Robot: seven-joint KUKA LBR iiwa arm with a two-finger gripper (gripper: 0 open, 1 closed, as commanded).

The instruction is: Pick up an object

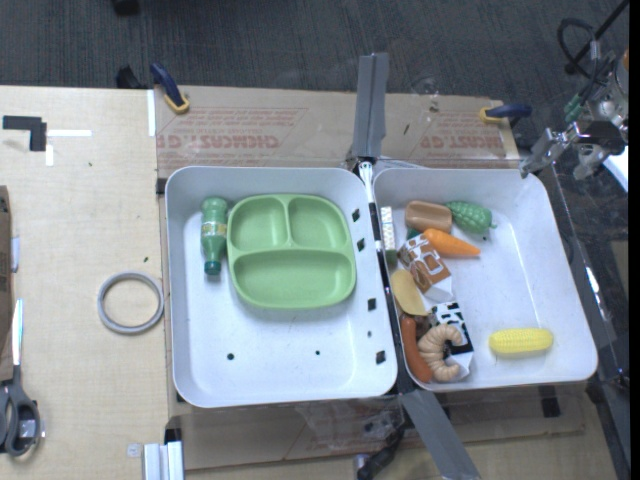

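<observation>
Two shallow white bins sit side by side on the bench. The left bin [190, 368] holds a green divided plate [292, 251] in its upper half. A small green bottle [214, 234] lies just beside the plate's left edge.

The right bin [560, 268] holds the things that could be picked up, most of them crowded against its left wall. At the top lie a brown bread roll [428, 213] and, touching its right end, a bumpy green vegetable [470, 215]. Just below them is a carrot [452, 243], tip pointing right. Under the carrot sit a small brown and white box [426, 266] and a flat tan piece [407, 293]. Lower down are a black and white block [451, 318], a curled shrimp [444, 350] and a red sausage [411, 343] along the wall. A yellow corn cob [520, 341] lies apart from the heap, near the bin's lower right corner.

The gripper [548, 153] hangs at the upper right, over the right bin's far corner and well apart from every toy. Whether it is spread or closed cannot be told from here; nothing shows in it.

On the bench left of the bins lie a ring of tape [130, 301] and scissors [15, 418].
</observation>
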